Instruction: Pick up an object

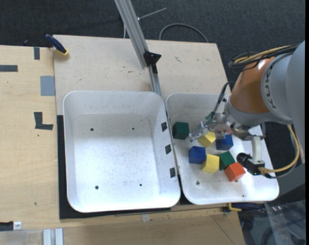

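- We start at the gripper (208, 131), low in the right bin (195, 193) under the arm's orange band (248, 88). Its metal fingertips sit among the blocks, but we cannot tell whether they are spread or pressed together, because the wrist covers most of them from above.
- Touching or nearly touching the tool is the tilted yellow block (207, 139), right under the tips. We judge it the likeliest thing to be picked. It lies cornerwise to the bin walls, so its faces may not line up with the closing direction. We see nothing clearly pinched yet.
- Just beside the tool, toward the arm's side, is a blue block (224, 142), partly tucked under the wrist.
- A little farther out, toward the bin's front edge, lie a second blue block (196, 154), a second yellow block (211, 163) and a green block (226, 160), packed close and partly touching. A closing grip here could nudge neighbours, in our judgement.
- Beyond those, near the front corner, sits the orange block (235, 172), next to the black cable end.
- On the other side of the tool, toward the divider, a dark green block (181, 130) stands alone and apart from the cluster.
- Farthest from the tool lies the left bin (72, 137).
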Robot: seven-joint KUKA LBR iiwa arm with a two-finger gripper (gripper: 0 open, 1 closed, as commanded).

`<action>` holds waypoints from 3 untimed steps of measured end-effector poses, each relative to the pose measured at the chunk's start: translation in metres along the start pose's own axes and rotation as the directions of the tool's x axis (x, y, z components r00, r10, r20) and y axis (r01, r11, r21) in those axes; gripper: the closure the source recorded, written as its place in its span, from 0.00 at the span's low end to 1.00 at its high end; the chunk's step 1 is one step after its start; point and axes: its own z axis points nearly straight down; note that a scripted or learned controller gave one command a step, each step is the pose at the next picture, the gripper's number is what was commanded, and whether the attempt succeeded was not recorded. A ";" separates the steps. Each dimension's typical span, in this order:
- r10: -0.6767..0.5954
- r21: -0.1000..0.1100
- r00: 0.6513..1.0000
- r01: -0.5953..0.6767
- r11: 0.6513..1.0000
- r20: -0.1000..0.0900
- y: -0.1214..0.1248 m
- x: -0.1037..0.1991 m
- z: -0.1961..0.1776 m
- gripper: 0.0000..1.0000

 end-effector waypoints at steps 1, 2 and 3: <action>-0.001 -0.001 1.000 0.001 1.000 -0.001 0.000 0.001 -0.008 1.00; 0.001 0.016 1.000 0.000 1.000 -0.006 0.004 -0.005 -0.070 1.00; 0.000 0.019 1.000 0.000 1.000 -0.007 0.005 -0.005 -0.082 1.00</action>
